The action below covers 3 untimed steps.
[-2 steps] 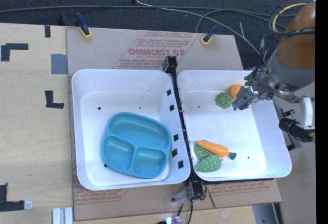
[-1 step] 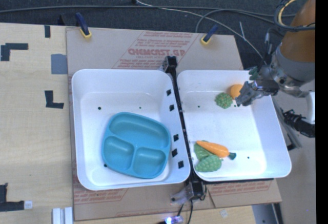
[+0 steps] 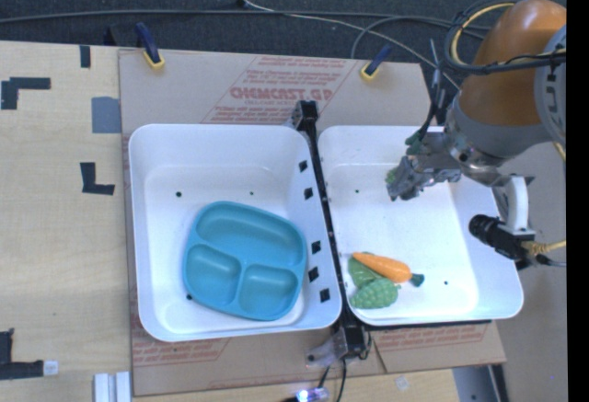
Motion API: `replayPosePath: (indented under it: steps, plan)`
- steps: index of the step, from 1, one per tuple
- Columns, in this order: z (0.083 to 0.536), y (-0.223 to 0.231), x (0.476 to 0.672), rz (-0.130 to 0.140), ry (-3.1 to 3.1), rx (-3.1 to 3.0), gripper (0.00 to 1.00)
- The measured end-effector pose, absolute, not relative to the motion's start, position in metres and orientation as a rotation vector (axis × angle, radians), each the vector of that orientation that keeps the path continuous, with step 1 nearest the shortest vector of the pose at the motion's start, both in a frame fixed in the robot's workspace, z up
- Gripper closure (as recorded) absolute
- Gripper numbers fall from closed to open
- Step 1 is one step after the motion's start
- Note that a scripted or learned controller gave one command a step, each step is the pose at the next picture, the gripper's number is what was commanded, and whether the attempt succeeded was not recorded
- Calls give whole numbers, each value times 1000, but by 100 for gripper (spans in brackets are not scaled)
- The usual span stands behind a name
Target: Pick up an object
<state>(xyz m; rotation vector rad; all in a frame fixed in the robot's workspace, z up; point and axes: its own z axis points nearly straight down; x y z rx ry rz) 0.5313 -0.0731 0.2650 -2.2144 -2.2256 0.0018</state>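
The gripper [image 3: 405, 181] hangs over the far part of the right bin [image 3: 460, 299], and I cannot tell its state; the toy carrot [image 3: 381, 266] lies near the front-left corner, touching a green toy [image 3: 374, 293]; a blue divided plate [image 3: 245, 259] sits in the left bin [image 3: 156, 207].
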Motion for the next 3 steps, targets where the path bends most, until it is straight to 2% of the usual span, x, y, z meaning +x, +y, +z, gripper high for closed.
replayPosePath:
  steps: [2,3]
  plan:
    - [228,35,542,4,-2226,-2213,100]
    - [225,99,541,2,-2229,-2211,100]
